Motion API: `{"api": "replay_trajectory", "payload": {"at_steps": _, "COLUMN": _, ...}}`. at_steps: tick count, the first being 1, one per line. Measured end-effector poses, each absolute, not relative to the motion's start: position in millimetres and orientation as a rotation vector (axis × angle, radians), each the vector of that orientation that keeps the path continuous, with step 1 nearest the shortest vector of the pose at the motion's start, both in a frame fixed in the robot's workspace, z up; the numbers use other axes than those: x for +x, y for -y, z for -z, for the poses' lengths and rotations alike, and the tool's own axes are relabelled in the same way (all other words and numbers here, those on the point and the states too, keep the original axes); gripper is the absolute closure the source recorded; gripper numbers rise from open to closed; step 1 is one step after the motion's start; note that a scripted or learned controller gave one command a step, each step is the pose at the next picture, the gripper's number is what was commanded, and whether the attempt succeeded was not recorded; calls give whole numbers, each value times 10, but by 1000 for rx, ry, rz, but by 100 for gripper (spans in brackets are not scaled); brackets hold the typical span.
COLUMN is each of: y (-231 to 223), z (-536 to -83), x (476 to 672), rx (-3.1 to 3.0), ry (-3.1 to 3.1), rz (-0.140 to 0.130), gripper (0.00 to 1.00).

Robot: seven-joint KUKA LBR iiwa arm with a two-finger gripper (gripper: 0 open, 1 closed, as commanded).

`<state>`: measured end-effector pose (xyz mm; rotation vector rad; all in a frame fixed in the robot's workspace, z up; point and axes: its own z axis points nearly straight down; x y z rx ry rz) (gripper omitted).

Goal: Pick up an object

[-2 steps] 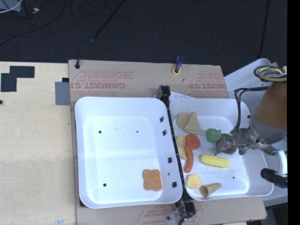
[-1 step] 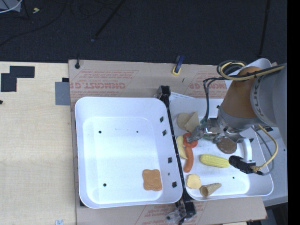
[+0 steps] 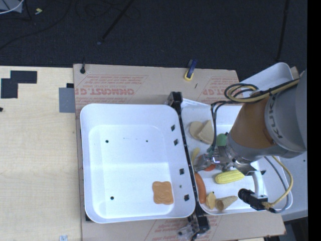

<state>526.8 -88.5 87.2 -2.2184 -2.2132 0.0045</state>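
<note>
Gripper (image 3: pixel 213 157) low in right bin (image 3: pixel 281 205), centre-right of frame; finger spread not discernible. Corn cob (image 3: pixel 229 176) lies just below it, beside sausage (image 3: pixel 200 186). Cob likely light, rigid plastic (ridged, decent grip); pinch across middle, not ends.

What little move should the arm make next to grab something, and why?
Probably a short, straight descent. The gripper is low in the right bin, among the toy food: a corn cob lies just beside it, and an orange sausage-shaped piece is close by. I cannot see anything between its fingers, so it likely still has to settle onto one piece.
</note>
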Motion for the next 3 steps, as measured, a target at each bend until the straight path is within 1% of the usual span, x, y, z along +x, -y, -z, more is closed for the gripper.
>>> {"api": "replay_trajectory", "payload": {"at_steps": 1, "y": 917, "z": -980, "x": 5294, "rx": -2230, "ry": 2207, "rz": -2, "gripper": 100}}
{"api": "replay_trajectory", "payload": {"at_steps": 2, "y": 1229, "z": -885, "x": 5953, "rx": -2220, "ry": 2228, "rz": 2, "gripper": 100}}
{"api": "replay_trajectory", "payload": {"at_steps": 3, "y": 1306, "z": -882, "x": 5416, "rx": -2221, "ry": 2218, "rz": -3, "gripper": 100}}
